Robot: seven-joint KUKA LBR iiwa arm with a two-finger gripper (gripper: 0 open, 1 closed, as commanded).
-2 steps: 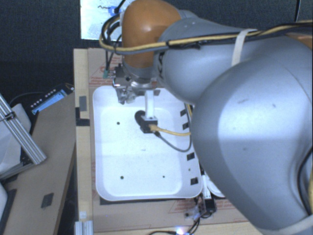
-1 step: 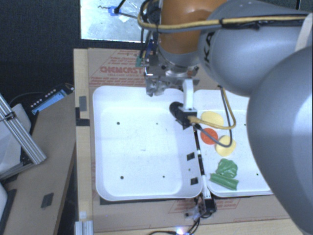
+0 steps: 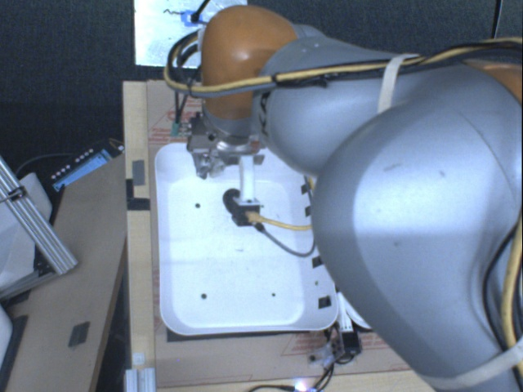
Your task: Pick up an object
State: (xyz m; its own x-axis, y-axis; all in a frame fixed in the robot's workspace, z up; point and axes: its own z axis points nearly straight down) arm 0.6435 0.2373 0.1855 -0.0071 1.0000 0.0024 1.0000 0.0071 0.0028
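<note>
A: While the gripper (image 3: 231,170) hangs over the bin (image 3: 184,300), where's the object?
B: None discernible; a dark cable end (image 3: 239,207) sits at its 6 o'clock. Jaw state: cannot tell.

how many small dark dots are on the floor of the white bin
3 in sight on the white bin: one upper left, one lower left, one lower right. The arm covers the upper right corner, so another may be hidden there.
</note>
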